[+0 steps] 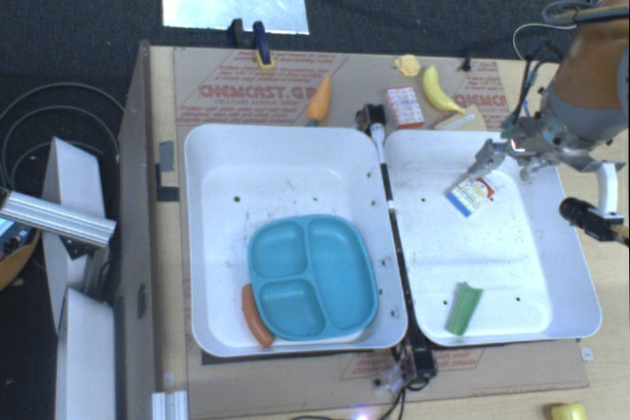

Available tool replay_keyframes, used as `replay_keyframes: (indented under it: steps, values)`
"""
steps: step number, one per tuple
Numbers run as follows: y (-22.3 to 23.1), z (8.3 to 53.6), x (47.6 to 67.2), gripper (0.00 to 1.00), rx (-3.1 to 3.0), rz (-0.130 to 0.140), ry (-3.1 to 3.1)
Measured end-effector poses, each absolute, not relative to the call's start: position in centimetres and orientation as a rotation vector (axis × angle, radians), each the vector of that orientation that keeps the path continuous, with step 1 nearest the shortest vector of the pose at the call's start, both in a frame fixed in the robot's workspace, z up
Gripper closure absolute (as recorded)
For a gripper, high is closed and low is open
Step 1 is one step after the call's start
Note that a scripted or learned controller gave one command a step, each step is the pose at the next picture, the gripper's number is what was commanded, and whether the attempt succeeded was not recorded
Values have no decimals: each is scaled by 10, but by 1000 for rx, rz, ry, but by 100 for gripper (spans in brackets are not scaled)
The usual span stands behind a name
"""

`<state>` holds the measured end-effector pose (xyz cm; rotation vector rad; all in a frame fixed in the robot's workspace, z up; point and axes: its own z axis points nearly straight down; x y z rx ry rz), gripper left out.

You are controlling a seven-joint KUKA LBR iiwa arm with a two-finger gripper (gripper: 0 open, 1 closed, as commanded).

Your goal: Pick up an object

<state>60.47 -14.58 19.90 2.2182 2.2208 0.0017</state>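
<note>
Jaws (489,155) hang over the far part of the right bin (576,310), reaching in from the bench's right edge on the grey arm (591,84); whether they are spread or pressed together I cannot tell, since the tip is small and blurred against the white floor. Nothing shows between them.

Closest to the tip is a small white and blue packet (471,195), lying flat and turned at a slant in the far half of the right bin, just beside the jaws on the near side. It looks light and thin, probably a soft wrapper or small carton, so it may slide or crumple rather than resist. Its flatness is the difficulty: a grip across the short width, coming straight down with the jaws set square to its long edges, seems the best bet.

Nearer the front edge of the same bin lies a green block (463,307), thicker and stiffer by the look of it, well apart from the packet. It would likely be an easier pinch across its narrow sides.

In the left bin (212,211) a blue divided plate (312,275) sits toward the front, with an orange sausage-shaped toy (256,315) at its left rim. Beyond the bins, on the bench's far strip, lie a carrot (319,99), a small patterned box (405,106) and a banana (438,90).
</note>
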Motion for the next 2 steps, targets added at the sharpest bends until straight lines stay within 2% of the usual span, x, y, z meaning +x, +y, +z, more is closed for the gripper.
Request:
replay_keyframes:
  steps: [2]
  values:
    - [-146,199,605,0,2218,2,2221]
